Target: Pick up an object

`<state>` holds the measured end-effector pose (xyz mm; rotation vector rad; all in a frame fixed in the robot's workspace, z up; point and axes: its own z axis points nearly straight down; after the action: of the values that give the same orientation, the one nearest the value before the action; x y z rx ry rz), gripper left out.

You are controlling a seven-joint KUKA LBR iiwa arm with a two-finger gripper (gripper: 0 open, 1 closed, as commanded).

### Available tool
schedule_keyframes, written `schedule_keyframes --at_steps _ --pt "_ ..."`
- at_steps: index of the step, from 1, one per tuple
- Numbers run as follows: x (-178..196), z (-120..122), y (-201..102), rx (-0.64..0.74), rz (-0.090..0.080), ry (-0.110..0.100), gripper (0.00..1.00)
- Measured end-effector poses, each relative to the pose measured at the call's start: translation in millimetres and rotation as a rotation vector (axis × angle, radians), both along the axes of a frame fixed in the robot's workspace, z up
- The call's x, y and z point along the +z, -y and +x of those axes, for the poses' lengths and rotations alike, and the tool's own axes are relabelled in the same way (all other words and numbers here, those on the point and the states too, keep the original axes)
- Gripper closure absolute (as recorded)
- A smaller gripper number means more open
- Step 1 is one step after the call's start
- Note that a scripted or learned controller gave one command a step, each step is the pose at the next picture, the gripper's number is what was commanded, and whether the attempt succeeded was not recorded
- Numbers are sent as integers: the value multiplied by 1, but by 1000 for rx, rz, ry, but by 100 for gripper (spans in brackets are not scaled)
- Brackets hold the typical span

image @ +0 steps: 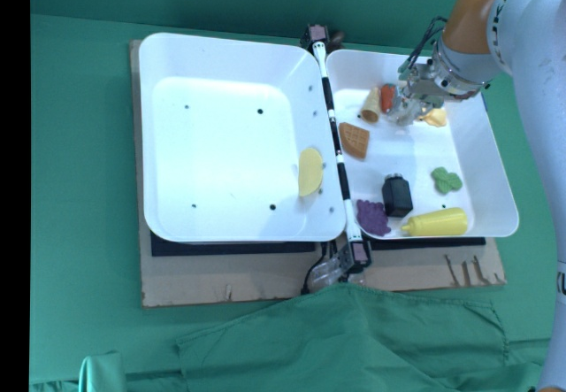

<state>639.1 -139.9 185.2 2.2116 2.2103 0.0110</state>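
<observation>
The gripper [409, 107] stood low over the far part of the right bin [482, 204], its tip among three small items. The red-orange piece [388, 97] lay just beside the tip on the divider side, its long axis running roughly toward and away from the camera. The tan cone-shaped piece [371, 105] lay beyond that, touching or nearly touching the red-orange piece. A yellow piece [435, 117] lay just beside the tip on the opposite side. Whether the jaws were apart or together could not be determined, since the wrist housing hid them; nothing was visibly clamped.

The nearest candidate was judged to be the red-orange piece; a grasp across its short axis would suit.

The bin floor was smooth white plastic with shallow sloped walls. The waffle piece [355, 140], black container [397, 195], green leaf [447, 180], purple grapes [372, 217] and yellow bottle [435, 222] lay well apart toward the near side. The left bin [177, 58] held a yellow disc [309, 171] against the divider wall
</observation>
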Motion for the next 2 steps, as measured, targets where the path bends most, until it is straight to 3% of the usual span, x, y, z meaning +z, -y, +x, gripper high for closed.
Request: schedule_keyframes --at_steps 1,2 --pt "14 0 1 -4 -3 9 100" --pt "1 42 -4 -7 0 -63 100"
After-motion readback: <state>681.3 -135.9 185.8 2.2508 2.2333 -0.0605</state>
